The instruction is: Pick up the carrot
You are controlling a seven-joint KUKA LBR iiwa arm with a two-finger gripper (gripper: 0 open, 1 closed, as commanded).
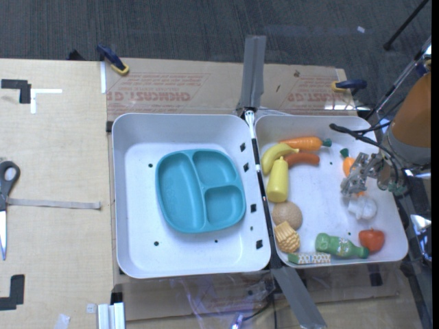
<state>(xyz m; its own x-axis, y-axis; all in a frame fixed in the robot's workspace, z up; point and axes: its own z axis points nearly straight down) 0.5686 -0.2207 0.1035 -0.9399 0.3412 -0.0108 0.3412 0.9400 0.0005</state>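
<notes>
Carrot [302,143], orange with a green stem end, lies on its side at about twelve o'clock in the right white bin [391,252], close against the back wall. Just below it sit a yellow banana [274,155] and a reddish sausage [304,159], both near enough to touch it. A yellow bottle [278,180] stands at about nine o'clock in this bin, and a tomato [371,239] rests near five o'clock. The left bin [130,252] holds a blue divided plate [201,190]. The jaws [358,179] hover at about three o'clock in the right bin, well apart from the carrot; how wide they stand cannot be told, and nothing is visibly held. Likely risks: catching the sausage or banana instead because they crowd the carrot, or striking the bin's back wall.
</notes>
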